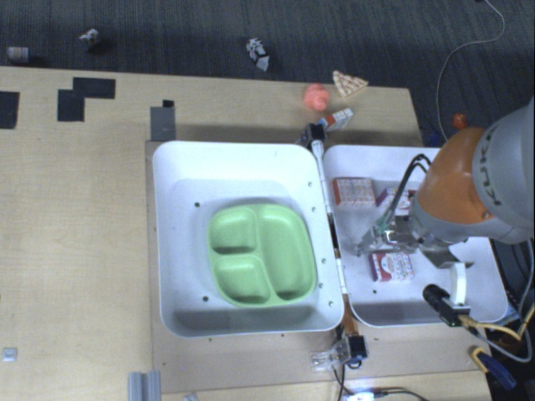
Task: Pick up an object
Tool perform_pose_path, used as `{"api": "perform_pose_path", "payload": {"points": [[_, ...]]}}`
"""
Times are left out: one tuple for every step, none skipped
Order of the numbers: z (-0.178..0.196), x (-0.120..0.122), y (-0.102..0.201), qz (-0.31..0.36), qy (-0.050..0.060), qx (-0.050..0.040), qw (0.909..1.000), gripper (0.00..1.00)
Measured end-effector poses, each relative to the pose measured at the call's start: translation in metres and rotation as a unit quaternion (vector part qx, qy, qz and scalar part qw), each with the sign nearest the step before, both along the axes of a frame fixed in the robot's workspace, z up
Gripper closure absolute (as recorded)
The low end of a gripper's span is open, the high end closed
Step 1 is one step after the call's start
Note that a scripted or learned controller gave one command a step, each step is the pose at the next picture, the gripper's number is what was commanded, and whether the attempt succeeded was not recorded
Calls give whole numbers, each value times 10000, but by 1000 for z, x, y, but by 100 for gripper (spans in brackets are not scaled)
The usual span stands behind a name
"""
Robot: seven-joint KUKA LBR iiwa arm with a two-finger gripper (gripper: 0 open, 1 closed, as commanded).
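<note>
The right white bin [493,306] holds several small things. A red-and-white patterned packet [353,192] lies near its far left corner. A second red-and-white packet [393,266] lies near the middle, just below my gripper [381,238]. A small dark pink item [384,197] lies beside the first packet. My gripper hangs low over the bin's middle, just above the second packet's upper edge, and the grey arm with its orange band [451,184] reaches in from the right. I see nothing held.
The left white bin [171,224] holds a green divided plate [262,253]. Beyond the bins on the bench lie a pink ball [316,97], a pizza-slice toy [349,83] and a small tube [334,120]. A raised rim [326,215] separates the bins.
</note>
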State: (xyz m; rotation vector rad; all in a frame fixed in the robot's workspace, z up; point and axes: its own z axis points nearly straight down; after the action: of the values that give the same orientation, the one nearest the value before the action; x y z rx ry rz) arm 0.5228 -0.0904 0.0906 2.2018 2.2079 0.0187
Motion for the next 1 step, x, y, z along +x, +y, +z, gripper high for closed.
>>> {"api": "perform_pose_path", "payload": {"points": [[11, 1, -1, -3, -20, -11, 10000, 100]]}}
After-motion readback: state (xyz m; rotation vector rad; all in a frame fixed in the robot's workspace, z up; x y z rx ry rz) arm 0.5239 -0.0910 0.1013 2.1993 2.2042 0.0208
